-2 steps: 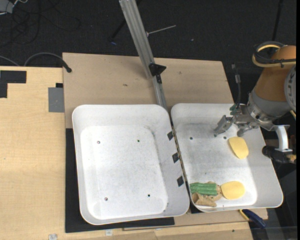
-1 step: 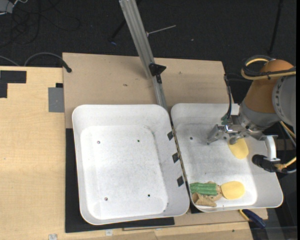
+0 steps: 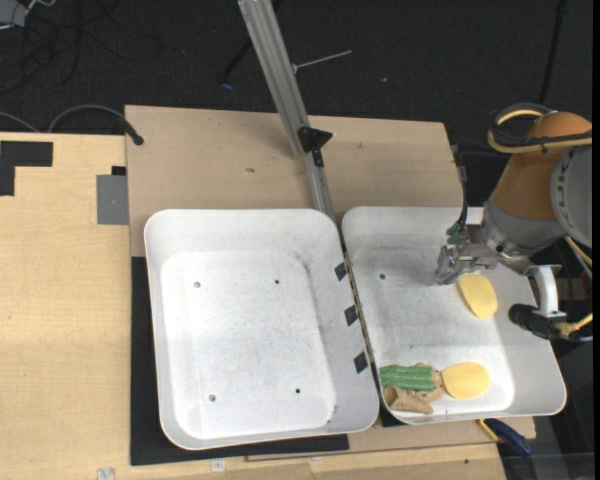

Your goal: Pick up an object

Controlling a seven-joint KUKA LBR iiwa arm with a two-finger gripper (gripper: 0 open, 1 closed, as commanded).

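Arm [image 3: 540,183] enters from right of frame, w/ gripper [image 3: 463,260] low over the right bin [image 3: 420,233], in its upper-right part. Gripper state: can't tell from this angle; it's small and dark against the wrist.

Nearest candidate is a yellow oval [image 3: 477,295] just below-right of the gripper, lying on the bin floor. It looks close to or touching the tool tip, but nothing is visibly lifted or clamped. Other objs sit along the bin's lower edge: green toy [image 3: 408,376], tan piece [image 3: 413,400] under it, and a 2nd yellow piece [image 3: 466,379] just right of them. Left bin [image 3: 180,238] fills the frame's centre-left.

Progress, as a judgement: approach seems done, arm is down at the oval. Grasp not confirmed, lift not yet done. So pick is prob. mid-attempt; closing securely and raising clear are what's left.
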